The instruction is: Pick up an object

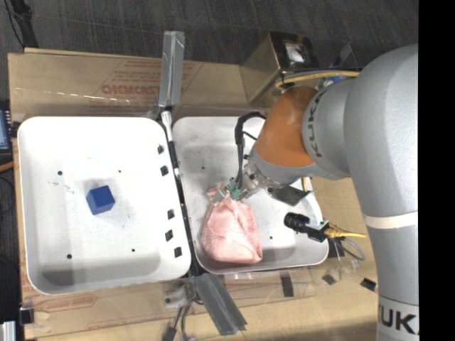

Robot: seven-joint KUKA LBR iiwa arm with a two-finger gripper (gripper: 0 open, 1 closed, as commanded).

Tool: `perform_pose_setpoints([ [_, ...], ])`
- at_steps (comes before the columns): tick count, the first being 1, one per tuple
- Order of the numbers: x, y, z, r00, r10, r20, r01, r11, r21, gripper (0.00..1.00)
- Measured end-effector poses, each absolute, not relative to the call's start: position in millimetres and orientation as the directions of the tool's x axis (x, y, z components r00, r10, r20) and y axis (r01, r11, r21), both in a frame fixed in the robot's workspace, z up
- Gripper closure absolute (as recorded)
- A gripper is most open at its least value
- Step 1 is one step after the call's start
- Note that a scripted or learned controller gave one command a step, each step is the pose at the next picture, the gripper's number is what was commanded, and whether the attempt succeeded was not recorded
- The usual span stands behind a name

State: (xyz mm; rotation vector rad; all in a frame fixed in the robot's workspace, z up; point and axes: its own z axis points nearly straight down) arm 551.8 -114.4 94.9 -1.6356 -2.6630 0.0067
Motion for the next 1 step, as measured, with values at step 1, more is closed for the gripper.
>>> perform_pose_setpoints([
  [1,638.5,-51.1,188.5,-0.411,0.912,0.003,0.912,0.411,-0.006,1.0],
])
